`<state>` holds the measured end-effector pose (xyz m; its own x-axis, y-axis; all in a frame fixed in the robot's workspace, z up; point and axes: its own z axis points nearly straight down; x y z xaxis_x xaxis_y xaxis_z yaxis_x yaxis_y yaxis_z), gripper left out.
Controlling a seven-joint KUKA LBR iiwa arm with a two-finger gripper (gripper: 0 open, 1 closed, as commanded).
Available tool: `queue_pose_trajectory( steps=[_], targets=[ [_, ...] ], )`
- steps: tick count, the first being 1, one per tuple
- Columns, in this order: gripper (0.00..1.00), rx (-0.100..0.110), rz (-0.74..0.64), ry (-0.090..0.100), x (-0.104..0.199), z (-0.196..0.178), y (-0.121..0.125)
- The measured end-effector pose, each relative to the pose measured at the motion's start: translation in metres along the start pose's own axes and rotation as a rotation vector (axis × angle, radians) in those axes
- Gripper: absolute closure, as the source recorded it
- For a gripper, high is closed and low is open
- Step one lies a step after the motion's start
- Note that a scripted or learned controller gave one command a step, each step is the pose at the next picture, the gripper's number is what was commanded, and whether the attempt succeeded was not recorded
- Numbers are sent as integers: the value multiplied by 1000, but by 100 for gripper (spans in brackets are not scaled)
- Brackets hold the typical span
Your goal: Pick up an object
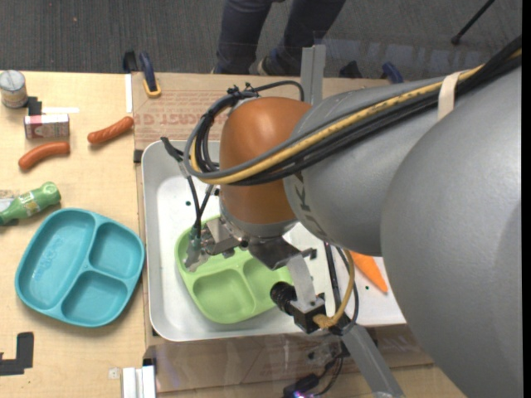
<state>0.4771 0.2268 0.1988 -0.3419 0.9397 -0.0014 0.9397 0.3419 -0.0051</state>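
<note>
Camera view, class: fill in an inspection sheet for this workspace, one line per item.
Surface: wooden bench with a white bin.
Job's things: green divided plate in the bin; orange carrot-like piece beside the arm.
Clutter: blue divided plate, two sausages, green bottle, small carton, can.
Grippers: gripper low over the green plate's left edge; fingers unclear.
Cables: black and yellow cables looping around the arm.
Surroundings: person's legs behind the bench.
</note>
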Motion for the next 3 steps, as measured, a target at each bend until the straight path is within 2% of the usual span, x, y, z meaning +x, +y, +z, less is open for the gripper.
queue_pose_trajectory(
  steps=[1,2,3],
  targets=[
    [0,-3,145,-1,-57,-15,29],
    [0,-30,88,3,-42,84,-3],
    [0,-2,280,-1,-59,-49,33]
  ],
)
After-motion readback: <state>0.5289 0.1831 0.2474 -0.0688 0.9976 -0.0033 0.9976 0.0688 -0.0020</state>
